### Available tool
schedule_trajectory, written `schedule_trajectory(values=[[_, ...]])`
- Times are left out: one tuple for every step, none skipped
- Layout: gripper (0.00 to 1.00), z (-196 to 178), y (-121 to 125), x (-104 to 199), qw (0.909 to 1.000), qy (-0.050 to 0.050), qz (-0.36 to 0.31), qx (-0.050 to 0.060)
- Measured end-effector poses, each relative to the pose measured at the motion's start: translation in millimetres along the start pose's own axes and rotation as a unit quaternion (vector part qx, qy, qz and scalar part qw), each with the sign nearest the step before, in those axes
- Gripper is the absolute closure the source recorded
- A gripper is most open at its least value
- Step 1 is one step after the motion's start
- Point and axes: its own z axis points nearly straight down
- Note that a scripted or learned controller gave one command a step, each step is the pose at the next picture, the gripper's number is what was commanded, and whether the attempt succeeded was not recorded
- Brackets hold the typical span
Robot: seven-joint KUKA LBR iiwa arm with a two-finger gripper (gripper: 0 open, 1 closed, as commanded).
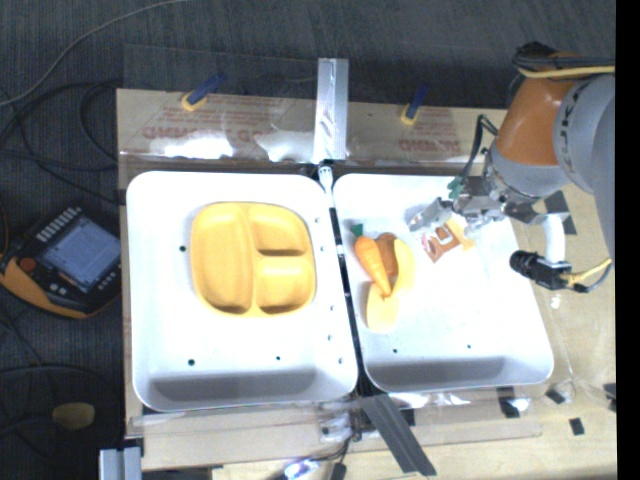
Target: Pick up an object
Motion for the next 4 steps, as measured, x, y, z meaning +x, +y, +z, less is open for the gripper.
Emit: schedule_trajectory(values=[[0.00,62,41,-4,0.9996,-0.002,-0.028,-0.006],[0.00,27,48,-16,0.9786,0.000,0.206,0.000],[0.00,58,49,-31,0.9884,0.000,0.152,-0.007],[1.00,47,50,-30,0.9886,-0.002,0.150,-0.009]])
